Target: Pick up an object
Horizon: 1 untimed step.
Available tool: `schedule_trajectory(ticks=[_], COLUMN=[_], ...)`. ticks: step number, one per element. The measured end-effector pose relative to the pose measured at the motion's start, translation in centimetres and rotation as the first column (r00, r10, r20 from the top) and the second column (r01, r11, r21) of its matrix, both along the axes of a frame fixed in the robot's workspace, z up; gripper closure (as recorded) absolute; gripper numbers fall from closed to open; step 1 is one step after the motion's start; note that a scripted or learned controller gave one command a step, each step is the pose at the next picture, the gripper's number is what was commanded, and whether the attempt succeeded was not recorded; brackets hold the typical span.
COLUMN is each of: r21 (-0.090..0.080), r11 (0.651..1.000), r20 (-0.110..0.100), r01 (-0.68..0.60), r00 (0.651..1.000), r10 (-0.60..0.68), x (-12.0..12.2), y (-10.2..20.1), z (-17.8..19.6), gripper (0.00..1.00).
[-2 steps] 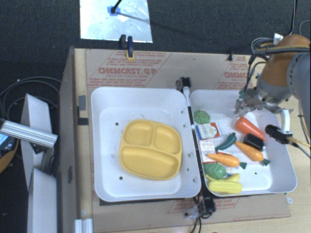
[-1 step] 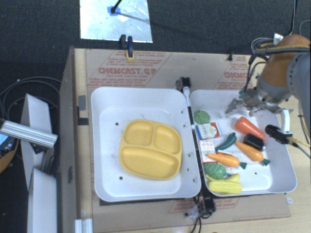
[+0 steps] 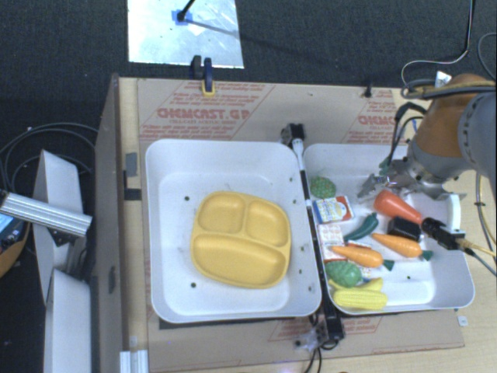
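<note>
The red carrot (image 3: 397, 206) lies in the right bin (image 3: 446, 286), just below and right of my pincer (image 3: 378, 183), long axis slanting down toward the right. Nearer me sit the corn (image 3: 359, 299) and orange carrots. The pincer hovers low by the bin's far side; whether it is spread or pressed together I cannot tell.

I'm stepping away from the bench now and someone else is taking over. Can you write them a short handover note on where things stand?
Gripper: low over the far part of the right bin; whether its fingers are open or shut cannot be told, and nothing is seen held.
Right bin: toy foods, among them a red-orange carrot just beside the gripper, another carrot, corn and a green pepper.
Left bin: a yellow divided plate.
Done: no pick visible.
Left: grasp and lift one object.
</note>
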State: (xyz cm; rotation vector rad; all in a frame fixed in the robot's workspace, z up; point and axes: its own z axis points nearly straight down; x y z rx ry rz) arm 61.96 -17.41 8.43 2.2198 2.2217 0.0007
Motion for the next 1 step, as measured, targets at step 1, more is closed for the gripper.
schedule_trajectory(ticks=[1], r21=[-0.001], r11=[1.0], r20=[0.0], r01=[0.0], r00=[1.0], r10=[0.0], x=[-0.99], y=[-2.56], z=[0.05], gripper=[0.0])
